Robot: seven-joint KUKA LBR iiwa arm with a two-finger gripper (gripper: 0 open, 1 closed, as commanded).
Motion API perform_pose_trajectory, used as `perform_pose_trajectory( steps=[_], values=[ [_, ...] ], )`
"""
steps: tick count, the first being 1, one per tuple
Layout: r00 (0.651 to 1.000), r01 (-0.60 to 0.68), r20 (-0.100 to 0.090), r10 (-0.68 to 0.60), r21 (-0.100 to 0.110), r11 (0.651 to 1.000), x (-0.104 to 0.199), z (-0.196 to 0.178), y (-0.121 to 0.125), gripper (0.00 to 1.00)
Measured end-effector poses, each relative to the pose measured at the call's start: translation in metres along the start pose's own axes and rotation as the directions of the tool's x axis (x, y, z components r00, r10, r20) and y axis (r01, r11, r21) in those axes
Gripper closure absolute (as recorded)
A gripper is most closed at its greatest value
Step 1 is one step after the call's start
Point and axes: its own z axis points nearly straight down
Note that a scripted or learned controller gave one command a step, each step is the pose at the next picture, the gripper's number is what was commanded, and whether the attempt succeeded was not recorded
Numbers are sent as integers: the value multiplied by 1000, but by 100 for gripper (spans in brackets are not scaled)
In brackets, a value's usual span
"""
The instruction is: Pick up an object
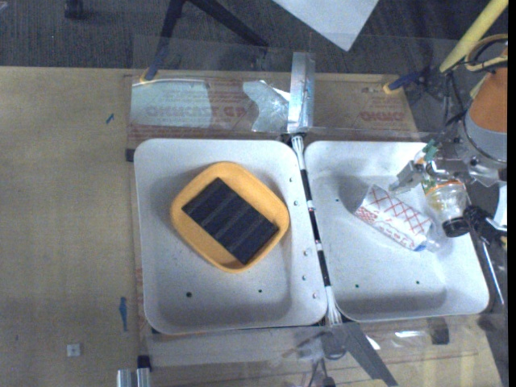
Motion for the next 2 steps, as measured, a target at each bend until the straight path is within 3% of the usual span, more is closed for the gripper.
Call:
perform_pose_trajectory(
  steps=[1, 2],
  values=[
    [995, 99, 4, -99, -13, 995, 30, 110, 17, 0],
    [909, 417, 20, -417, -23, 909, 63, 113, 15, 0]
  ],
)
